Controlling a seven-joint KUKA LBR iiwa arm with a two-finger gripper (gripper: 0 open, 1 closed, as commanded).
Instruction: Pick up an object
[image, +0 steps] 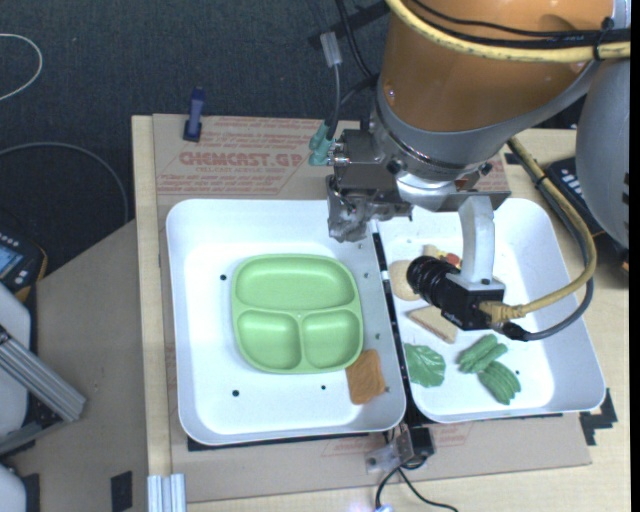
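Observation:
My gripper (347, 224) hangs under the grey wrist over the far right corner of the left bin (195, 300), close to the divide between the bins. A green three-compartment plate (297, 310) lies in the middle of the left bin, with a brown cracker-like piece (365, 377) by its near right corner. The right bin (560, 330) holds a green leaf toy (425, 365), two more green pieces (490, 366), a tan wafer (432, 322) and a round beige piece (402, 279). The arm partly hides these.
A black cylindrical unit (447, 289) with a yellow cable juts from the wrist over the right bin. Both bins rest on a cardboard sheet (240, 150). A blue clip (194, 113) sits at its far left edge.

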